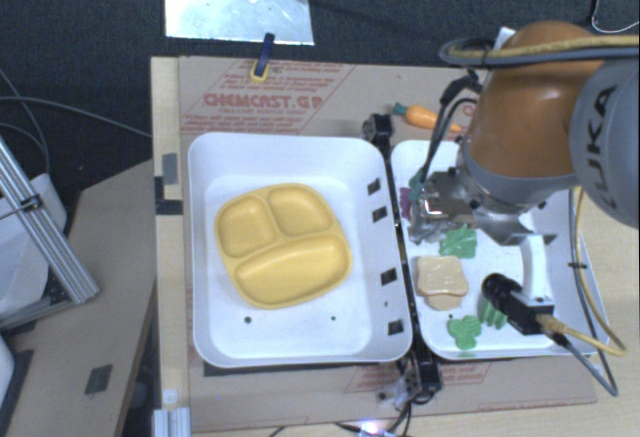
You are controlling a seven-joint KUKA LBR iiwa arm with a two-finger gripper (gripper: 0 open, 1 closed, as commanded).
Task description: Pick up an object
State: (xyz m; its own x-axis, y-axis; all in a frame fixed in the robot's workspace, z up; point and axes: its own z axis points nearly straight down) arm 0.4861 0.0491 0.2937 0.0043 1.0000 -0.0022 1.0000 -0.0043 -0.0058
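grey arm [545,125] reaches in from right, orange band uppermost, wrist bent downward, gripper [432,208] at lower end.

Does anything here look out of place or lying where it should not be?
Yes. An orange carrot-like toy lies on the cardboard behind the right bin, outside both bins, while the other toys sit inside that bin.

Yellow divided plate [282,244] in left bin [215,165]
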